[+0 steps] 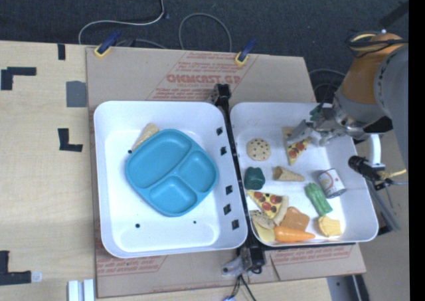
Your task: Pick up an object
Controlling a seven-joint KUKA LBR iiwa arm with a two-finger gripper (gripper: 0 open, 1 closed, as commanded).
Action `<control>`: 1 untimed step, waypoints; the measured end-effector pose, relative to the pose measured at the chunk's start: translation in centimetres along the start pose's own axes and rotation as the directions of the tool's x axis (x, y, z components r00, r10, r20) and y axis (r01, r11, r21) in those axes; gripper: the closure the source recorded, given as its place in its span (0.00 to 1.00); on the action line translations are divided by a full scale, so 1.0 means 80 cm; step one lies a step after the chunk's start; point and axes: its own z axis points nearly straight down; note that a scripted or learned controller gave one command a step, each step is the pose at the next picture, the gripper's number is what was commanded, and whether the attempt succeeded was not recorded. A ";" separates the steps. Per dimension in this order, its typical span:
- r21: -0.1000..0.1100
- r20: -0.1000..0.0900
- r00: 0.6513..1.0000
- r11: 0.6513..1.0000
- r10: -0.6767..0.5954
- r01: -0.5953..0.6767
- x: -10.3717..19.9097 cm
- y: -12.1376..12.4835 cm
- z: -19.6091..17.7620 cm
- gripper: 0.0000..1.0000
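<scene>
Camera view, from above: I had the grey arm with its orange band (pixel 372 70) reaching in from the right, and its two-finger gripper (pixel 307 130) sat low over the upper part of the right white bin (pixel 302 108). Whether it was clenched or released, I could not tell; the metal blurred together there. Right under the tip lay a red and yellow pizza-slice toy (pixel 295 149), touching or very nearly so, but I saw nothing plainly held.

Around that bin I counted a round speckled cookie (pixel 258 149), a dark green pepper-like piece (pixel 254 177), a tan wedge (pixel 287 174), a small silver can (pixel 330 183) on its side, a green cucumber-like stick (pixel 318 199), a second pizza slice (pixel 267 202), an orange carrot (pixel 292 234) and a yellow cheese block (pixel 329 226).

Over in the left white bin (pixel 109 180) a blue three-compartment plastic plate (pixel 171 171) lay tilted, with a tan slice (pixel 145 135) poking out from beneath its upper left edge.
</scene>
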 end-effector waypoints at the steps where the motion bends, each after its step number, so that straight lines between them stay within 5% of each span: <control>1: 0.013 -0.007 1.000 1.000 -0.002 0.002 0.062 -0.001 0.019 0.00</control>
